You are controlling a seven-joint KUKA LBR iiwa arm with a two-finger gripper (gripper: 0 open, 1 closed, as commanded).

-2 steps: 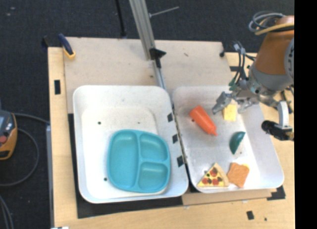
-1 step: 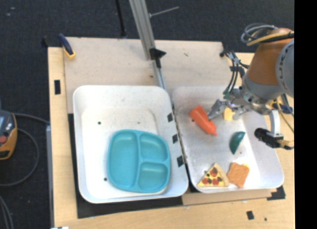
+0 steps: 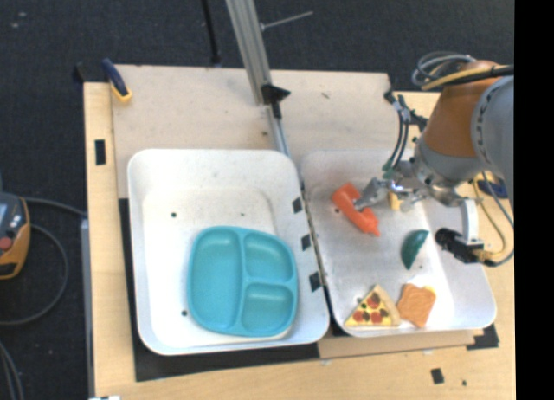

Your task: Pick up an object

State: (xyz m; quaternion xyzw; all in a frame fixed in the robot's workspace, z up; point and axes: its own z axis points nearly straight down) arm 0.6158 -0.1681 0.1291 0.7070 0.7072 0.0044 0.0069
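Jaws first: from my feed I see the gripper point(image 3: 374, 197) low over the right bin point(image 3: 474, 303), its metal fingers point(image 3: 370, 192) parted a little and reaching toward the left. The tips sit right at the orange carrot point(image 3: 357, 209), and one tip overlaps the carrot's upper side, but I cannot say that the carrot lies between the fingers, so I do not count it as held. Whether the tip truly touches it or only hovers just above, I cannot tell from this slant.

I can read no writing or brand on anything; the small toys and the bins carry no label that I can make out.

That carrot lies tilted in the upper left part of the right bin, near the bin's left wall. Right of it, and apart from it, lies a dark green piece point(image 3: 415, 247). Along the bin's front edge a pizza slice point(image 3: 373, 310) with red dots rests just beside an orange toast-like piece point(image 3: 416, 304); the two look almost touching.

On my left side of the view, the left bin point(image 3: 156, 173) holds a light blue divided plate point(image 3: 243, 280) with three compartments, sitting toward the bin's front right corner.

Above the bins a grey metal post point(image 3: 246, 30) rises from the wooden bench point(image 3: 190, 104), and a blue and yellow clamp point(image 3: 116, 80) sits at the bench's far left corner.
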